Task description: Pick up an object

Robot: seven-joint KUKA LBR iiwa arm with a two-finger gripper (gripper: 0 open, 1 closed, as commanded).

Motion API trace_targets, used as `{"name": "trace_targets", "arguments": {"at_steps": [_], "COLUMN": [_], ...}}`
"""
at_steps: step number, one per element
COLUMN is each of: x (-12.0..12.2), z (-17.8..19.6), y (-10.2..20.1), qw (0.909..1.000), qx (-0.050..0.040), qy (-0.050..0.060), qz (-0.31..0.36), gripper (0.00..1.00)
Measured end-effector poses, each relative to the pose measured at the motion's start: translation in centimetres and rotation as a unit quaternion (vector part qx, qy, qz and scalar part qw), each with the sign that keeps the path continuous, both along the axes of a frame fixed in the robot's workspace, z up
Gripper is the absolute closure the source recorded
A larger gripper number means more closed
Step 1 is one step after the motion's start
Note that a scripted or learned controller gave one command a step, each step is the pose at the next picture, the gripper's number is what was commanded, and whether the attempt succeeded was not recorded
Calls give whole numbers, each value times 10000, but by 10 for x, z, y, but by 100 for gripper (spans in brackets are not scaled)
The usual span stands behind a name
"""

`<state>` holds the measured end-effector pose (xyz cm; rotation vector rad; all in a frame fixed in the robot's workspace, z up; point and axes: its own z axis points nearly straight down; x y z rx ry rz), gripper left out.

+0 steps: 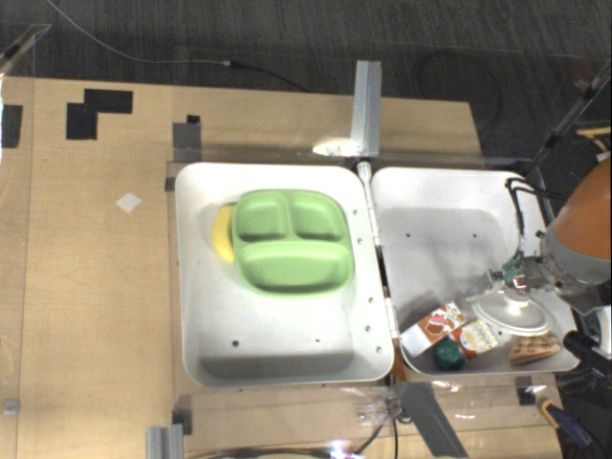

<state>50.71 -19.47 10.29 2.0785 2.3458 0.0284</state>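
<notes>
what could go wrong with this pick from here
The gripper sits over a tight cluster in the right bin's near corner: a red-and-white packet, a dark green ball and a brown item. It may nudge them together or close on none. They also lie against the bin wall, which could block a finger.

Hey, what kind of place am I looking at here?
Probably a robotics lab's grasping test bench: a robot arm reaches over two white bins set in a wooden bench, one holding a green divided plate, the other small packaged items.
</notes>
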Motion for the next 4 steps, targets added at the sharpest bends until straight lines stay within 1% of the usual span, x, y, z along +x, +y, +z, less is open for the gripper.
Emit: {"name": "trace_targets", "arguments": {"at_steps": [1,2,3,4], "x": [38,44,63,98], "z": [-8,-4,-7,-7], "y": [41,47,97,40], "qw": [9977,9960,9923,9970], "qx": [-101,-87,-103,-91], "qy": [-51,5,-63,-33], "qz": [669,892,1233,771], "gripper": [0,0,0,0]}}
